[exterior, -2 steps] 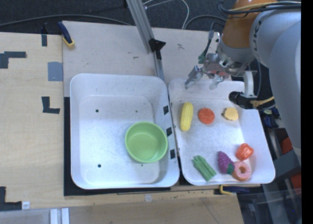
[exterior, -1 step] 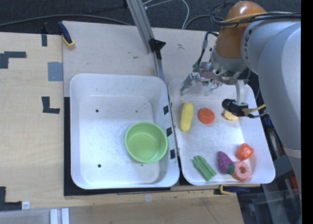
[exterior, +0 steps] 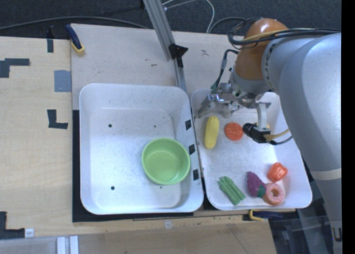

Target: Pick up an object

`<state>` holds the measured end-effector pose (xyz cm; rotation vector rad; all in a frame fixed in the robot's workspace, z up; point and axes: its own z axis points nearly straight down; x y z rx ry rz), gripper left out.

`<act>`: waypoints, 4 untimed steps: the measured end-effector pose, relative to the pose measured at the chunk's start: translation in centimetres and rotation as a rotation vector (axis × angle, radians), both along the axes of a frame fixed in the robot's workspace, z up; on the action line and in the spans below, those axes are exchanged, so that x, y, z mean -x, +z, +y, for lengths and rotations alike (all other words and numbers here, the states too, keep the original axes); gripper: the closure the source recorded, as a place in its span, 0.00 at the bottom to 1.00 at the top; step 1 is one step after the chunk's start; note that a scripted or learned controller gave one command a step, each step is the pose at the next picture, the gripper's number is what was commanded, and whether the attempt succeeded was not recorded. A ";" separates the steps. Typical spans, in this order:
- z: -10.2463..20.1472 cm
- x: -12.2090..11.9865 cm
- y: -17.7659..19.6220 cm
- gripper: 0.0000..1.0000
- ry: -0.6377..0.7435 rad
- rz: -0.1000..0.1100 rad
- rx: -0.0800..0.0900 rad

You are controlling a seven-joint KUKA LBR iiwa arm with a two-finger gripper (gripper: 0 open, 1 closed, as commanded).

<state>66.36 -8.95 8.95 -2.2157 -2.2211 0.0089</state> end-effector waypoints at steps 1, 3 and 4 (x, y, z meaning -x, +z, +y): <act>0.1 -0.2 1.4 1.00 0.002 -0.005 -0.001; 0.5 -1.0 12.1 1.00 0.001 -0.013 -0.001; 0.3 -0.5 16.6 1.00 -0.001 -0.011 -0.001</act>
